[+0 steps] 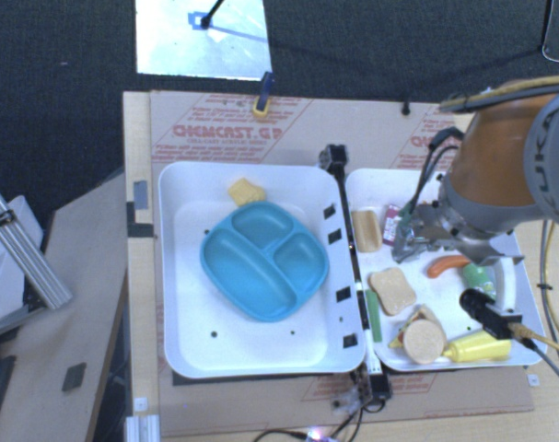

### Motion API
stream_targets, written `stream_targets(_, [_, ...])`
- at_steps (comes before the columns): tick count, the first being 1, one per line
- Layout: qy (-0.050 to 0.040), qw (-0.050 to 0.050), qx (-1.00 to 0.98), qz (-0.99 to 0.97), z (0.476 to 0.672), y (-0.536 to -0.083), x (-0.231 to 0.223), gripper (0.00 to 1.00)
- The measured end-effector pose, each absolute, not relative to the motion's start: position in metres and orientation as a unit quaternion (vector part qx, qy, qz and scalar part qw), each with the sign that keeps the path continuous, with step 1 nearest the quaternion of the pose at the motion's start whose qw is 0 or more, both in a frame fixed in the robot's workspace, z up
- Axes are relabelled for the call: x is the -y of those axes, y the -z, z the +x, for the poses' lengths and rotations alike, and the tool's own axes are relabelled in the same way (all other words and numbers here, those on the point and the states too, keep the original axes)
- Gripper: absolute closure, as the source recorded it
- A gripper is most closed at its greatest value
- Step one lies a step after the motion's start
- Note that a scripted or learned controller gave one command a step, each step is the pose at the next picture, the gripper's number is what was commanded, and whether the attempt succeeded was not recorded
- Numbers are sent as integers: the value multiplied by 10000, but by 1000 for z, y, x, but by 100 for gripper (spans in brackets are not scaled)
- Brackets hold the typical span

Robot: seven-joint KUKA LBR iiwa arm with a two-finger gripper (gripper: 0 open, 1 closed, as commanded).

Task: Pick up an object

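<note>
My gripper [403, 246] hangs low over the left part of the right bin [523, 362]. It is just right of a tan bread roll [366, 230], below a dark red packet [390, 220], and above a toast slice [392, 291]. An orange sausage [447, 265] and a green item [477, 276] lie just to its right, partly under the arm. Nothing is visibly held. At the bin's front lie a round bun [422, 341], a yellow bottle [477, 346] and a green stick [373, 316].
The left bin [182, 339] holds a blue divided plate [263, 261] and a small yellow piece [247, 191] behind it. A black-clipped divider [345, 247] runs between the bins. The arm's bulk covers the right bin's back right.
</note>
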State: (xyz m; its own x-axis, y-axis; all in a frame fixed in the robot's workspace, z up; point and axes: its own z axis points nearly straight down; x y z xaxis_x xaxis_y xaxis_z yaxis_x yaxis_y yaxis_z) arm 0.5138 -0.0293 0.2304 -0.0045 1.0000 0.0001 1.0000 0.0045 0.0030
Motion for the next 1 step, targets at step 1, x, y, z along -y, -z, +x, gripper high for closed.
stream_targets(1, [-2,-1,-7076,7066,503,-215,29,100])
